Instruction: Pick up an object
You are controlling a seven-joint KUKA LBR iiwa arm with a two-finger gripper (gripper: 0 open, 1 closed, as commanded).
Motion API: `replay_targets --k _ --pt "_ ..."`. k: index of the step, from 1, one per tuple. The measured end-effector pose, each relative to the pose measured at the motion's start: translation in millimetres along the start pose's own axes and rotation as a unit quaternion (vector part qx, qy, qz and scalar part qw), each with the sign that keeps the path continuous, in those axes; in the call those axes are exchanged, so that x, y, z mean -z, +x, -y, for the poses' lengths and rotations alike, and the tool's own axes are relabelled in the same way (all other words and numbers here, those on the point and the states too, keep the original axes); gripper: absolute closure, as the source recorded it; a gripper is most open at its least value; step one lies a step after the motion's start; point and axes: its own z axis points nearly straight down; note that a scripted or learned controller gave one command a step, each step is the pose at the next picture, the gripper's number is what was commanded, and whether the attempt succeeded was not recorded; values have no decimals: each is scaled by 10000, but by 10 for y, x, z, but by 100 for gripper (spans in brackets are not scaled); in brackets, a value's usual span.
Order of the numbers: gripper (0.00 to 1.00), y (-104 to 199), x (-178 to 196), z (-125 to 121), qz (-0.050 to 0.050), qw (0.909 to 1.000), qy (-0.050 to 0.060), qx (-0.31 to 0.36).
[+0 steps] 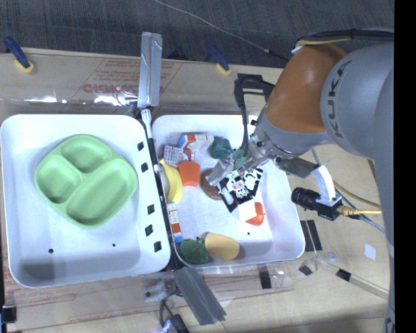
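From the camera view above the bench, my claw (237,164) hangs low inside the right bin (286,236), over the middle of the clutter. I cannot tell from here how far it is parted, and I see nothing clearly caught in it, so I claim no hold on anything.

Just beneath and beside me lies a black-and-white patterned item (241,184), with a brown round piece (211,184) touching its left side. That patterned thing is the nearest candidate to lift. Further left stand an orange cup (188,173) and a yellow banana (170,181) against the bin's left wall; a dark teal lump (220,146) sits near the back, and a small red-and-white piece (254,214) lies toward the front. A yellow-orange fruit (222,246) and a green item (193,252) rest in the front corner. The left bin (21,255) carries a green divided plate (87,179), well apart from me.

To do this well, I judge I should centre over one piece only, likely the patterned one, descend straight, and avoid pinching the brown piece along with it. Crowded neighbours could nudge it aside.
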Motion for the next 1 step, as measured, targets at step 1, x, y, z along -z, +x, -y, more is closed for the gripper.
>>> replay_targets --k 1 --pt "100 784 315 304 -7 9937 2 -1120"
